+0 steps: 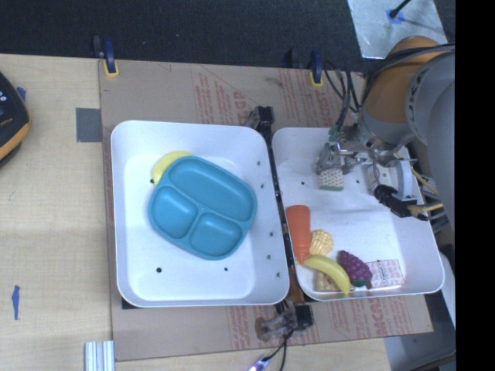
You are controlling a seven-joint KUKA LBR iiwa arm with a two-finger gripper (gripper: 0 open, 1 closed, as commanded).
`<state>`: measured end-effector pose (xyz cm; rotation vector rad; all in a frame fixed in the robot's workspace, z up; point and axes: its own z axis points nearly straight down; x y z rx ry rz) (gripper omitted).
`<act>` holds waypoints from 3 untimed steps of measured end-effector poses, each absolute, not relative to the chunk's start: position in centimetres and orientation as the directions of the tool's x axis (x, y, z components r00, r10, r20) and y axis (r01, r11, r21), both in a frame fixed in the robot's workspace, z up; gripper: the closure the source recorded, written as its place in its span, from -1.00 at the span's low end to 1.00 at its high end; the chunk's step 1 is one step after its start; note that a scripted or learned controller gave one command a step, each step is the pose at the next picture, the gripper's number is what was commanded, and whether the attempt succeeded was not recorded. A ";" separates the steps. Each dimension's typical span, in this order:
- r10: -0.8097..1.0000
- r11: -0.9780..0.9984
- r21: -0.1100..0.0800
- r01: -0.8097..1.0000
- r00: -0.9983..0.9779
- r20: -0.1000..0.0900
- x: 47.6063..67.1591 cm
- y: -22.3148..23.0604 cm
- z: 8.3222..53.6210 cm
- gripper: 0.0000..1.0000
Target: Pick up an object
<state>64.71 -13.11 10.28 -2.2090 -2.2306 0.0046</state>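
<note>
Gripper (334, 163) sits low at the right white bin's (410, 288) far edge; you can't tell what its tips are doing. Your likely pick, a small pale mesh-textured block (331, 179), lies just beneath, well apart from the toy food cluster (329, 261) at the near edge.

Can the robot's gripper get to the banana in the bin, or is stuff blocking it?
Probably yes. The banana lies on top at the near end of the right bin, open from above. The corn and grapes crowd it, so the gripper might bump them.
</note>
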 end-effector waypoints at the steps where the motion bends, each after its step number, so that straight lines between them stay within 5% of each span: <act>1: 1.000 0.005 0.000 1.000 -0.005 0.001 64.1 -5.7 19.3 1.00; 2: 1.000 0.005 -0.003 1.000 -0.005 0.001 62.4 -2.0 22.1 1.00; 3: 1.000 0.005 -0.005 1.000 -0.005 -0.001 62.0 -1.7 19.1 1.00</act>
